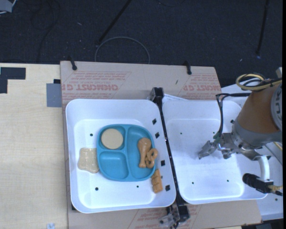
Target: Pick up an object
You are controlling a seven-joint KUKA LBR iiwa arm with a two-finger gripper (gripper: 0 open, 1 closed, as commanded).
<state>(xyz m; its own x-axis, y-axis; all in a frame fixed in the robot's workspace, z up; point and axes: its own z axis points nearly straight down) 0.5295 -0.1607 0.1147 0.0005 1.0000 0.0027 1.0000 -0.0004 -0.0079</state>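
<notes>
Blue divided tray sits in the left white bin, centre-left of frame, with a round tan disc in its upper-left compartment and a pretzel-like tan piece in its right compartment; a pale bread-like slice lies just beside the tray's left edge, and a small orange-brown chunk lies near its lower-right corner. Grey arm with orange band enters from the right of frame, and its gripper hangs over the right white bin. Fingers look spread, nothing between them.
</notes>
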